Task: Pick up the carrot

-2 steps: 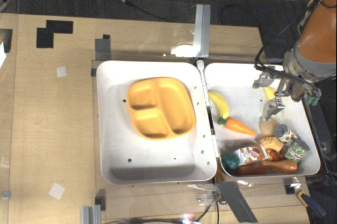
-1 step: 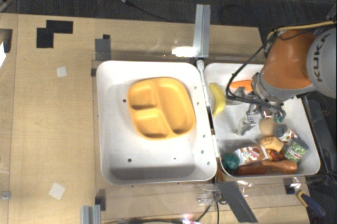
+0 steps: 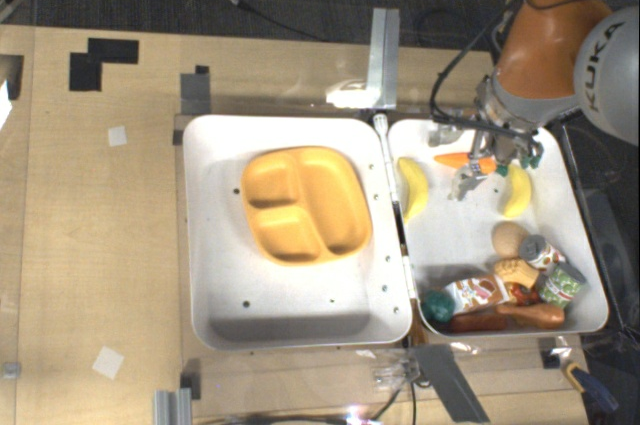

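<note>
The carrot (image 3: 452,159) is a small orange piece with a green top, lying crosswise in the far part of the right bin (image 3: 590,243). My gripper (image 3: 472,169) hangs straight over the carrot's middle and hides part of it. The carrot's orange tip sticks out to the left of the gripper and its green end to the right. I cannot tell whether the carrot rests on the bin floor or is lifted off it. The grey arm with its orange band (image 3: 543,41) reaches in from the upper right.
Two bananas flank the carrot, one by the bin's left wall (image 3: 413,185) and one to the right (image 3: 517,193). Several toy foods and packets (image 3: 505,288) crowd the right bin's near corner. A yellow divided tray (image 3: 302,203) lies in the left bin (image 3: 215,243).
</note>
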Robot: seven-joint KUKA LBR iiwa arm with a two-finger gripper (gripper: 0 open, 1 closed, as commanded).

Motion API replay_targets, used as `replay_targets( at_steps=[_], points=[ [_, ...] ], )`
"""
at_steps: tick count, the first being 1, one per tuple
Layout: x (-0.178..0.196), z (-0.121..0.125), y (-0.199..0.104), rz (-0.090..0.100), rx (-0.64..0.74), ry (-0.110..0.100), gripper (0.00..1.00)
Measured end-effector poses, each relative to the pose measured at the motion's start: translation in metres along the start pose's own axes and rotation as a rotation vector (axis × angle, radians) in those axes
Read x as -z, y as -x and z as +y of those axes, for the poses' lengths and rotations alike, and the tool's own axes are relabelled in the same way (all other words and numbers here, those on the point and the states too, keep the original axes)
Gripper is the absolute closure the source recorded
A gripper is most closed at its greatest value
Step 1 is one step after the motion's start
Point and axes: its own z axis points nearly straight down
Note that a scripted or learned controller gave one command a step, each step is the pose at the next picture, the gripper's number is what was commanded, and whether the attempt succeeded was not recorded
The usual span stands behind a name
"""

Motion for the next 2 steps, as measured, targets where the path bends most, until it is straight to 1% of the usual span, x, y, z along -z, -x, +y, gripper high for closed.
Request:
replay_targets(
  at_steps=[1,2],
  points=[
    [-0.035,-0.014,0.007,-0.003,0.357,-0.004,0.00],
    [-0.018,-0.015,0.012,-0.020,0.356,-0.011,1.00]
  ],
)
